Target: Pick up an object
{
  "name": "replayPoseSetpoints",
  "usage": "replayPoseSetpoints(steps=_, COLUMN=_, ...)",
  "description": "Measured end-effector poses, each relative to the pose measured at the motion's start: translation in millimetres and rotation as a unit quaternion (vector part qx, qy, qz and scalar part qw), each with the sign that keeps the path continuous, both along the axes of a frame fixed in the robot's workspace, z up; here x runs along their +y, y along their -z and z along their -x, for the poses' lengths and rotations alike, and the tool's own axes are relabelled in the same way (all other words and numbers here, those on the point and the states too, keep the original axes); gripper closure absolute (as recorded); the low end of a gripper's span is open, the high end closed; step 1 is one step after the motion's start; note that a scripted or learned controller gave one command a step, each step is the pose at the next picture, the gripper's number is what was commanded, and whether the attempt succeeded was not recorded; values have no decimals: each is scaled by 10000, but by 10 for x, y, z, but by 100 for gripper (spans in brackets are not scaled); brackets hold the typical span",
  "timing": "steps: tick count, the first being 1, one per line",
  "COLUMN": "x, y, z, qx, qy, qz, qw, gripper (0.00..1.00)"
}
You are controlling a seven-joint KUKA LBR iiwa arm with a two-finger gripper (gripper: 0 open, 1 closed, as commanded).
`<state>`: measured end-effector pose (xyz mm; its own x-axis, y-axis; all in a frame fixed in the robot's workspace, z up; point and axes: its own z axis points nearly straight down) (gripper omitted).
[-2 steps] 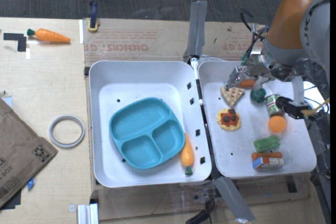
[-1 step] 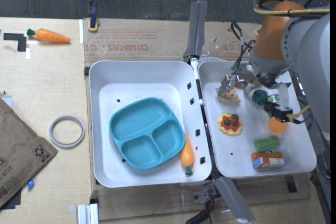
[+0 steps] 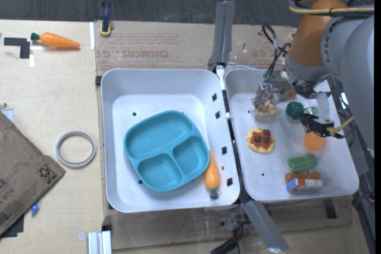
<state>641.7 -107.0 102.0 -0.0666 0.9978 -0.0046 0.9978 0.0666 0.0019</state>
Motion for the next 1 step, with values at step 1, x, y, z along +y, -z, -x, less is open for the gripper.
replayPoseSetpoints(steps=1, x=498, y=-891, z=464, qx=18, qy=822, qz=-14, qw=9966, gripper=100)
